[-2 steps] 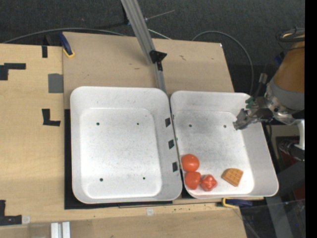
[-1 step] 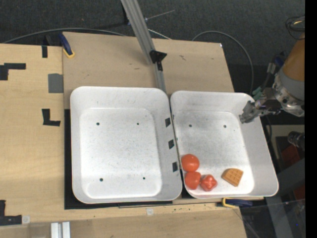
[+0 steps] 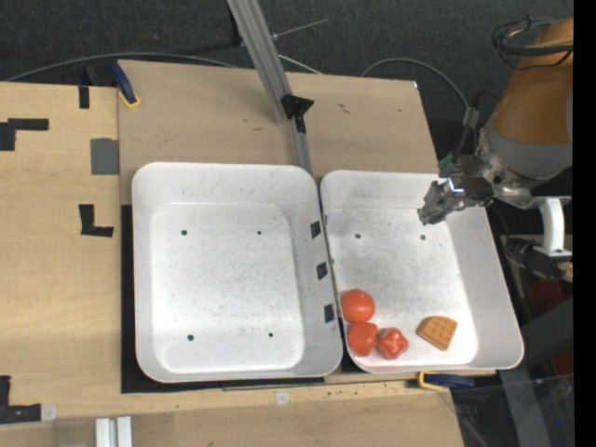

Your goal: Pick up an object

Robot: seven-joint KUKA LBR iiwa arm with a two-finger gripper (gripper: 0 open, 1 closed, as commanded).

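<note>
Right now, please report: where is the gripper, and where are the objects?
Gripper above right bin's far side, carrying nothing visible. Two red tomato-like pieces, red pepper-like piece, tan waffle-like piece at near edge. Path unobstructed.

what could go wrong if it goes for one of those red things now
1. The three red pieces sit bunched together, apparently touching, so closing on one may just push the others aside.
2. They lie against the right bin's left wall and near corner, which may block one finger.
3. The gripper hangs over the far side of that bin, so it has a long way to travel; the tan waffle-like piece could get bumped.
</note>
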